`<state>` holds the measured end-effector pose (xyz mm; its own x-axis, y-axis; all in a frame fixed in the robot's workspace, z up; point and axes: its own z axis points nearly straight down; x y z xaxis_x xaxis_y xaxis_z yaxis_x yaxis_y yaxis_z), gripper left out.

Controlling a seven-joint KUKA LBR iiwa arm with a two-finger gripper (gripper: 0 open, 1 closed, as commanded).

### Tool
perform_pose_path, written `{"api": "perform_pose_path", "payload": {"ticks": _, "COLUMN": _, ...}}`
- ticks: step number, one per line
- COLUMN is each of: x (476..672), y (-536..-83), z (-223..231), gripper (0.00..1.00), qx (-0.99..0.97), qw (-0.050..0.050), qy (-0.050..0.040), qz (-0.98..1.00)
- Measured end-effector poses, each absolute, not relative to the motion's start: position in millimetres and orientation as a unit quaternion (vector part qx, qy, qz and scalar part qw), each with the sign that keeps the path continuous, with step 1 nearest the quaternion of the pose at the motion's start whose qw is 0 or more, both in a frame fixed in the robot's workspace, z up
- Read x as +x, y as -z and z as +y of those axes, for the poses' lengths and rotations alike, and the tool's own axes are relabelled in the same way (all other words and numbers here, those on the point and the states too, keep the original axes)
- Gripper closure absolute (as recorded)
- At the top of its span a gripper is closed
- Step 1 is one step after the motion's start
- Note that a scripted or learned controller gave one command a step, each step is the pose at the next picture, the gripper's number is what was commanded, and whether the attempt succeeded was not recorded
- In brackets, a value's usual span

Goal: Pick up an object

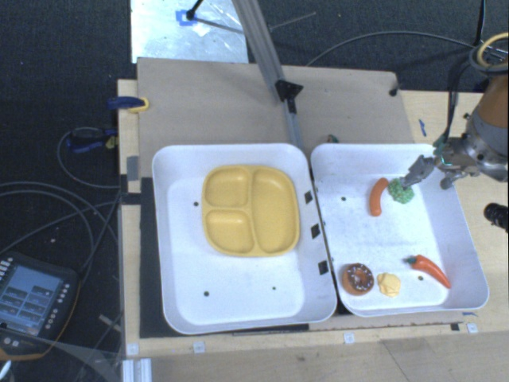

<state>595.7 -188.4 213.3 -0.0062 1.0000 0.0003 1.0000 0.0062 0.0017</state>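
Right bin (457, 213), mid-right of frame: green broccoli piece (402, 193) beside orange sausage (378, 196); gripper (413, 173) just above the broccoli; state of jaws cannot be told. Risk: jaws nudge the sausage or slip off the lumpy broccoli.

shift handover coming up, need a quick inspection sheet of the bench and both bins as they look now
surface: bench bears left bin and right bin.
job's things: right bin holds broccoli, sausage, chilli, donut, yellow piece.
clutter: yellow divided plate in left bin.
grippers: gripper low over the broccoli; grasp unclear.
cables: loose loops on floor left of bench.
surroundings: handheld pendant at lower left.
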Motion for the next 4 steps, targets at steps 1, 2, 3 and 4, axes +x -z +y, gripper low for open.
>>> {"api": "perform_pose_path", "payload": {"ticks": 1, "x": 595.7, "y": -213, "z": -188, "gripper": 0.00, "qx": 0.705, "qw": 0.001, "qy": -0.0005, "qz": 0.710}}
{"api": "perform_pose_path", "payload": {"ticks": 2, "x": 595.4, "y": -172, "z": -189, "gripper": 0.00, "qx": 0.706, "qw": -0.001, "qy": 0.0009, "qz": 0.708}}
{"api": "perform_pose_path", "payload": {"ticks": 3, "x": 596.6, "y": -130, "z": -187, "gripper": 0.00, "qx": 0.706, "qw": -0.001, "qy": 0.0008, "qz": 0.708}}
{"api": "perform_pose_path", "payload": {"ticks": 4, "x": 596.5, "y": -89, "z": -187, "gripper": 0.00, "qx": 0.707, "qw": -0.001, "qy": 0.0008, "qz": 0.707}}
